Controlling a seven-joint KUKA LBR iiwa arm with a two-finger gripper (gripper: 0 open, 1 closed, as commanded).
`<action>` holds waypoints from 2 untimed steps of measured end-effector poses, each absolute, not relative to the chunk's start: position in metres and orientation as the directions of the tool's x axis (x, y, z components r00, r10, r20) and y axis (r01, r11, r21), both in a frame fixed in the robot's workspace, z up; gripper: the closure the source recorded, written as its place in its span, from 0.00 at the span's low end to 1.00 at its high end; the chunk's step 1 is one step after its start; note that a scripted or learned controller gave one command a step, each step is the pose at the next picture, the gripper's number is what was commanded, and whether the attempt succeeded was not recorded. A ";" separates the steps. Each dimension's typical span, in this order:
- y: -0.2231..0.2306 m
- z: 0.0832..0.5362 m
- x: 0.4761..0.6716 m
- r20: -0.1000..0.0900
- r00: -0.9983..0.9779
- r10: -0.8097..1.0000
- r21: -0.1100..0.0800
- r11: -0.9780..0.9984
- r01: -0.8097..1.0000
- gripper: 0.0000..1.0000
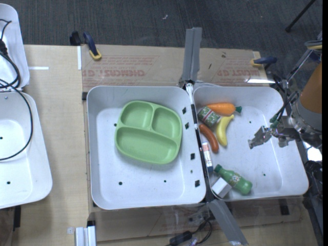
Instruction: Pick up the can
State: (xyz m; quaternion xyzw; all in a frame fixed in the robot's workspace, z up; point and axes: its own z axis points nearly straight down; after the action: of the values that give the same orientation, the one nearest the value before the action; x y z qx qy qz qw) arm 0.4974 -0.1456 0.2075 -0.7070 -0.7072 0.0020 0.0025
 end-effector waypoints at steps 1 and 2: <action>-0.150 0.283 0.498 -0.002 0.107 0.994 -0.005 -0.107 0.994 0.00; -0.148 0.119 0.502 0.001 0.134 0.991 -0.008 -0.134 0.991 0.00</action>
State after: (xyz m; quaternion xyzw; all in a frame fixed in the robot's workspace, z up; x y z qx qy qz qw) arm 0.5018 -0.1483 0.1190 -0.7529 -0.6581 0.0023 0.0033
